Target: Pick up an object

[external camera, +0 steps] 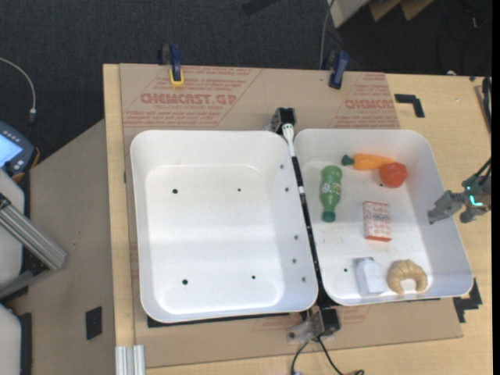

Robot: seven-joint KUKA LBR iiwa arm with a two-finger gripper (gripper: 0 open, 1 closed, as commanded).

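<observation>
The right bin point(437, 170) holds several objects. A green bottle point(330, 191) lies near its left wall. An orange carrot point(370, 161) and a red ball-like fruit point(393, 174) sit at the back. A red and white box point(377, 220) lies in the middle. At the front are a tan croissant point(408, 276) and a small grey-white object point(368, 275). My gripper point(447, 208) is low at the bin's right rim, to the right of the box and apart from every object. Nothing shows in it.
The left bin point(156, 233) sits beside the right one on a brown board point(234, 92). Two clamps point(173, 59) hold the board's far edge. A black and white fitting point(283, 120) sits between the bins at the back.
</observation>
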